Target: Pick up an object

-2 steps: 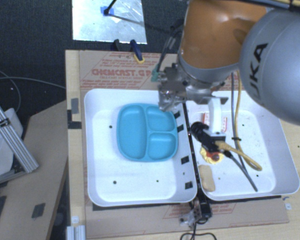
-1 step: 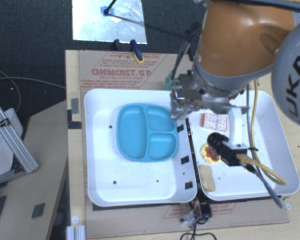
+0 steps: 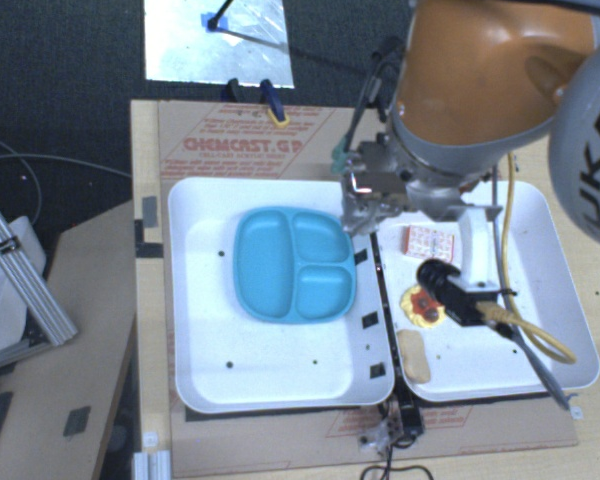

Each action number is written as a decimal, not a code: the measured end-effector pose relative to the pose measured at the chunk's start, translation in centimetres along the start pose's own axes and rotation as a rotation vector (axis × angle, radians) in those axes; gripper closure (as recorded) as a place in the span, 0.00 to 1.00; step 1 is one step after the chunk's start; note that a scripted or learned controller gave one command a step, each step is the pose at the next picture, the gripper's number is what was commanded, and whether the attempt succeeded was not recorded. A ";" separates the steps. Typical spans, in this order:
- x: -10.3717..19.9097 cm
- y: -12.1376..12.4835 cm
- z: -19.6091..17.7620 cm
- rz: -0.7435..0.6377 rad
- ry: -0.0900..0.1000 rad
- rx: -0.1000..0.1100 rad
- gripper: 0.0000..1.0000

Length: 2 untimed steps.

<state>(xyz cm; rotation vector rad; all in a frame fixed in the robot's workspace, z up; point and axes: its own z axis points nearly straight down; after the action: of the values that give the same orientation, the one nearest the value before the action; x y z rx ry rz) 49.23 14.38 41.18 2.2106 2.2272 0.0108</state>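
A light blue divided plate (image 3: 292, 264) lies in the left bin (image 3: 210, 368). In the right bin (image 3: 565, 318) are a small red-and-white packet (image 3: 428, 240), a yellow and red item (image 3: 420, 308) and a tan oblong piece (image 3: 414, 354) near the front. My gripper (image 3: 361, 218) hangs low over the divide between the two bins, just at the plate's upper right corner. I see nothing held in it. The arm's orange band and wrist cover the back of the right bin.
Both bins sit on a cardboard sheet (image 3: 240, 143) on the bench. A shiny foil sheet (image 3: 218, 28) with a blue clip lies behind it. A metal frame (image 3: 20, 278) stands at the far left.
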 end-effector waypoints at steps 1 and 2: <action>0.0 0.0 0.1 0.000 0.000 0.002 0.00; 4.9 0.2 -6.4 -0.001 0.003 -0.002 0.00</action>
<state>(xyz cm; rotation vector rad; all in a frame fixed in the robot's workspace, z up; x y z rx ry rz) 49.34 19.26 47.55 2.2099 2.2288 0.0163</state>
